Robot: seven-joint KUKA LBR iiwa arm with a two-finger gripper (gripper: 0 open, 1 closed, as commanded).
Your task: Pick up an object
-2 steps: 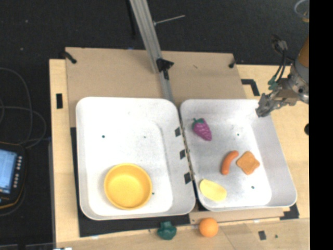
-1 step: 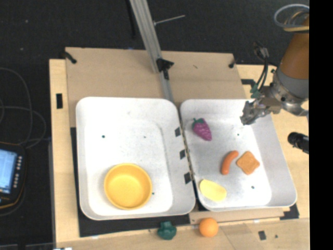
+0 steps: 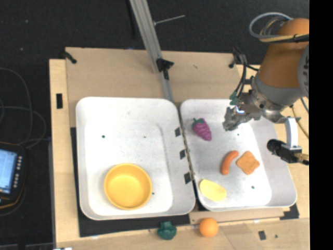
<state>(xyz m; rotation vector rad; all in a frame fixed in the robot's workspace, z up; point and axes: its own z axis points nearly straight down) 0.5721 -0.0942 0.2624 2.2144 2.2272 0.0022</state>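
Grapes [image 3: 202, 129] lie far-left in our right bin [image 3: 281, 189]; our end effector [image 3: 232, 120] hovers beside them, grip state unclear. We judge this the approach; next comes lowering over them.

The grey KUKA arm with its broad orange band [image 3: 285, 53] reaches in from the right side of the camera view, its thick upper segment high in the upper right corner. Below the orange band the grey wrist housing [image 3: 270, 100] angles down and to the left. Looped grey cables [image 3: 263, 25] arch over the top of the arm, and thinner dark leads run down its left flank toward the wrist. At the end, the dark metallic two-finger gripper [image 3: 232, 120] points downward and leftward, hanging low, its tip blurred and too small to read clearly.
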